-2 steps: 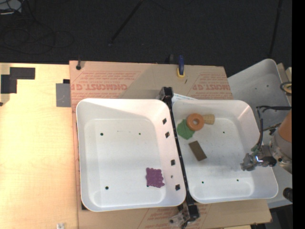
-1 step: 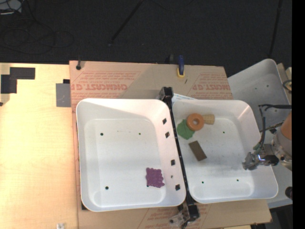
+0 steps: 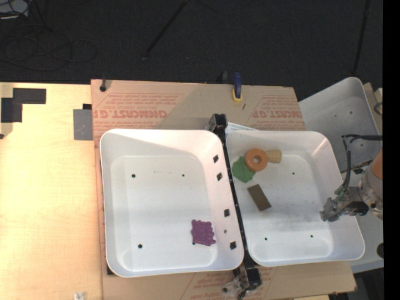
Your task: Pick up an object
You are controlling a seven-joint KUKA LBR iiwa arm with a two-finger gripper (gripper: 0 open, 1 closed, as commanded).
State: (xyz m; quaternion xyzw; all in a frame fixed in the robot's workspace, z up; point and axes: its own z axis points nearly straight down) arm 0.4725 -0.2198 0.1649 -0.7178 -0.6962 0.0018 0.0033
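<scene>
While the jaws (image 3: pixel 330 214), state unclear, overhang the right bin (image 3: pixel 312 255), a knobbly purple lump (image 3: pixel 203 232) lies left.

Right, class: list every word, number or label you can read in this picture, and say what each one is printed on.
"CHEMCAST G": red print, upside down, on the brown board behind the left bin.
A second red print of the same style on the board behind the right bin, cut off and too blurred to read.
Faint red print on the board's front edge below the bins: too small to read.
</scene>
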